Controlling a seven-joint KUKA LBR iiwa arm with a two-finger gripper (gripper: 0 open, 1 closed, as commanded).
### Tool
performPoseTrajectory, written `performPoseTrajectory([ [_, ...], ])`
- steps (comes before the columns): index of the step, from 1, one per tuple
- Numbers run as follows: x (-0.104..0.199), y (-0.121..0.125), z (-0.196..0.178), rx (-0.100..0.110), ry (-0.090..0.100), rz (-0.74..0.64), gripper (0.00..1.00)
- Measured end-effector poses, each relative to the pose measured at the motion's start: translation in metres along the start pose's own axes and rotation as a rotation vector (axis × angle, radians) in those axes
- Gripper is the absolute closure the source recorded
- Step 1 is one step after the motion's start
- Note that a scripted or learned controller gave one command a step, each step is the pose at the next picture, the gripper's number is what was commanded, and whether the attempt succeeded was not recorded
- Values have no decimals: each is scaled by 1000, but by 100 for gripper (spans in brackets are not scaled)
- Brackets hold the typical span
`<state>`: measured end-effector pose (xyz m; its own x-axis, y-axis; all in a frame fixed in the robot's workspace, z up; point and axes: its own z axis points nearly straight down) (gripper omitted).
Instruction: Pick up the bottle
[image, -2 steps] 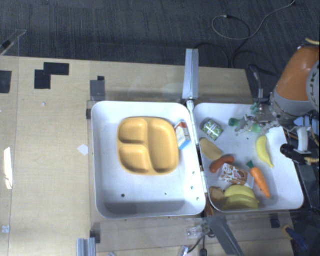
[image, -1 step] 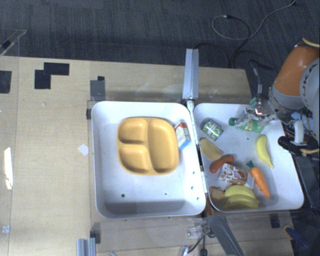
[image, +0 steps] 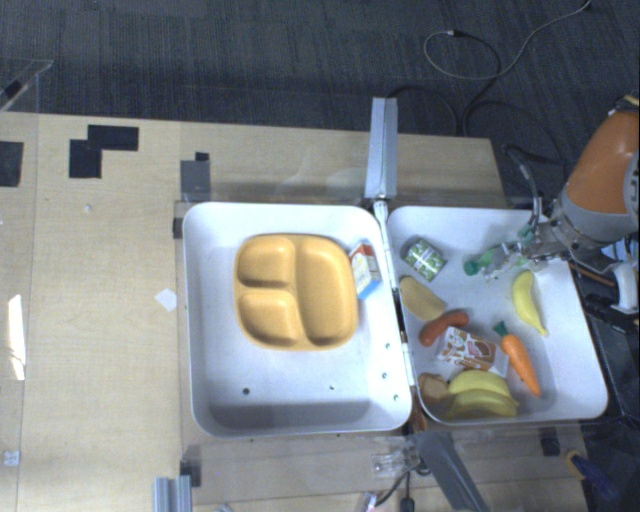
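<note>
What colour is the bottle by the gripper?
Clear with green tint, green cap; the bottle in the camera view.

The pale, matt wooden worktop (image: 100, 300) carries two smooth white plastic bins (image: 300, 415), faintly glossy. A yellow sectioned plastic tray (image: 297, 290) looks matt. The small green clear-plastic bottle (image: 490, 261) glints, the long yellow plastic banana (image: 528, 303) shines, and the arm's orange band (image: 600, 170) looks smooth.

Pale wooden bench (image: 100, 330), dark carpet floor (image: 250, 50), trailing cable (image: 470, 50).
</note>
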<state>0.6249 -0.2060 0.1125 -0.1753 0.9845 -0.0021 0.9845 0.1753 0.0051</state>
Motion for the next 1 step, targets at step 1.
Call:
performPoseTrajectory([
  [1, -2, 23, -8, -2, -1, -43, 0],
])
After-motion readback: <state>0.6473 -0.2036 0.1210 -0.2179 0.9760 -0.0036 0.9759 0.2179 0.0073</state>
